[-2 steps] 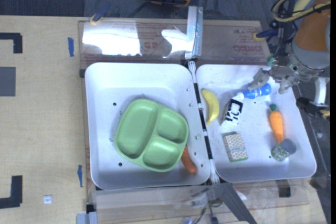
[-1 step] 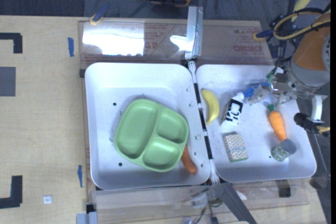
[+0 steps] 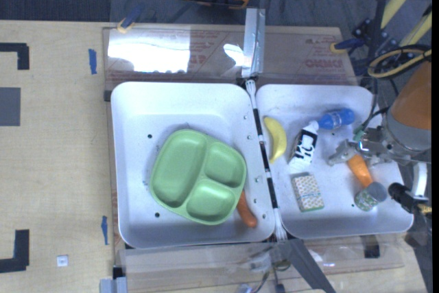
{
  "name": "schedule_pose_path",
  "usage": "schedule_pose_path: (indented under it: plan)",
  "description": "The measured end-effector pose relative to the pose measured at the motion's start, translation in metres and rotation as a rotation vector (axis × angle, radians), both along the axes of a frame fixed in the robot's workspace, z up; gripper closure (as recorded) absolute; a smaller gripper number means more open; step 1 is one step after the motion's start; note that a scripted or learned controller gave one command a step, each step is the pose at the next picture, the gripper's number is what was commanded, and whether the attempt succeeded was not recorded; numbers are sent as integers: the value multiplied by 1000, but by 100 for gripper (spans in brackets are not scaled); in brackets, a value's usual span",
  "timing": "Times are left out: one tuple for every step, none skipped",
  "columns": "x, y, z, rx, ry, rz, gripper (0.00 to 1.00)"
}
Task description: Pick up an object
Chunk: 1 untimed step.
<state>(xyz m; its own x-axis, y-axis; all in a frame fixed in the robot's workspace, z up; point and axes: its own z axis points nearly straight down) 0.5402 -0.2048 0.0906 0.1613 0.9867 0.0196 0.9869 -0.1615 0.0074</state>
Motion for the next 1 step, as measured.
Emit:
schedule_pose_path:
  plan:
    - [-2, -6, 7, -14, 1, -6, 100]
